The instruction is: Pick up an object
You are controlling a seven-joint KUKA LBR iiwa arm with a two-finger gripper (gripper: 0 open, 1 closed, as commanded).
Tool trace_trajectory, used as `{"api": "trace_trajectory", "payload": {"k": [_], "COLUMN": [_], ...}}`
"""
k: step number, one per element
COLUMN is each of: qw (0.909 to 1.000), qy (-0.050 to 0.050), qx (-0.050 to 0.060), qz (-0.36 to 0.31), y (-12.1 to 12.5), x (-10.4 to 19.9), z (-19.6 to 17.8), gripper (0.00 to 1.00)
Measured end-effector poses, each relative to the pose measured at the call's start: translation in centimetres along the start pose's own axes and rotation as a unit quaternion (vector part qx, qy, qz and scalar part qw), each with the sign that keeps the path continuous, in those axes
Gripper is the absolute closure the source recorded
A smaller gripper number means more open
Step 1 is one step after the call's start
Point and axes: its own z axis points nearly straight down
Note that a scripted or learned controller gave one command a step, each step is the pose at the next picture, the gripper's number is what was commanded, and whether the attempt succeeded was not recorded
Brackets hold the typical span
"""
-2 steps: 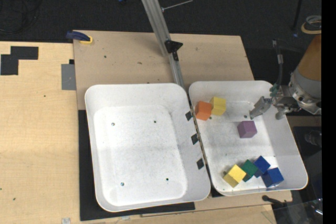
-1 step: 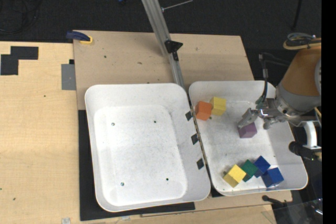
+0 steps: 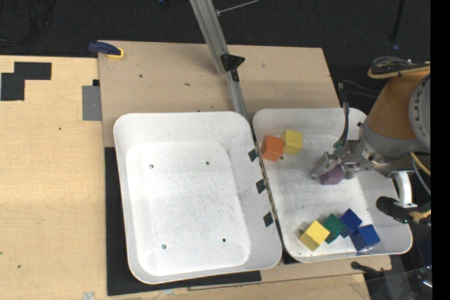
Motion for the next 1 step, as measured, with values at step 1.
{"api": "trace_trajectory", "payload": {"k": [1], "qw": [1.0000], "qy": [0.000], "qx": [0.001], "qz": [0.002], "y": [-0.05], "x": [-0.08], "z": [-1.04], "gripper": [1.00]}}
